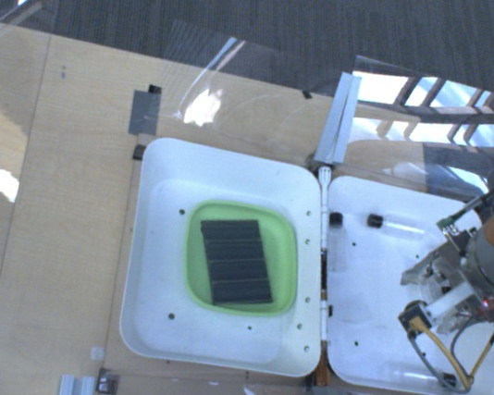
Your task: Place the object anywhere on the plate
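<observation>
A green square plate [286,257] lies in the left white bin [143,315]. A dark grey ribbed rectangular object [236,261] rests flat on the plate, roughly in its middle and turned slightly off square. The arm's wrist and gripper [436,303] hang over the right part of the right bin [362,352], well apart from the plate and the object. Cables and wrist hardware crowd the gripper's tip, and nothing can be made out between its fingers.
Two small dark pieces [373,221] sit near the back of the right bin, one beside the divider [334,219]. A metal strip [337,123] stands behind the bins. The wooden bench [49,206] extends to the left.
</observation>
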`<move>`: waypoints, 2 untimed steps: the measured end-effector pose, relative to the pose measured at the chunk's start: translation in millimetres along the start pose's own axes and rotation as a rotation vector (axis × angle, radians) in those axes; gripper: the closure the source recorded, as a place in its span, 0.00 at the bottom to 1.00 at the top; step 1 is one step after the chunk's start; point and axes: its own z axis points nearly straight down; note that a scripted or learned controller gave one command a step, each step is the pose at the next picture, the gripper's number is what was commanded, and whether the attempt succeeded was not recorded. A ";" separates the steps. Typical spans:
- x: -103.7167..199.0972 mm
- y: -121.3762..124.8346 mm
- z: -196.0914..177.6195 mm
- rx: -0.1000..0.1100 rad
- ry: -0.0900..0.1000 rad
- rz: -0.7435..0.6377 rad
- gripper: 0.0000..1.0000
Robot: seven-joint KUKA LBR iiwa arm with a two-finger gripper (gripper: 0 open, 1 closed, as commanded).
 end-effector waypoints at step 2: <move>52.7 45.6 -58.4 -0.005 0.004 0.201 0.00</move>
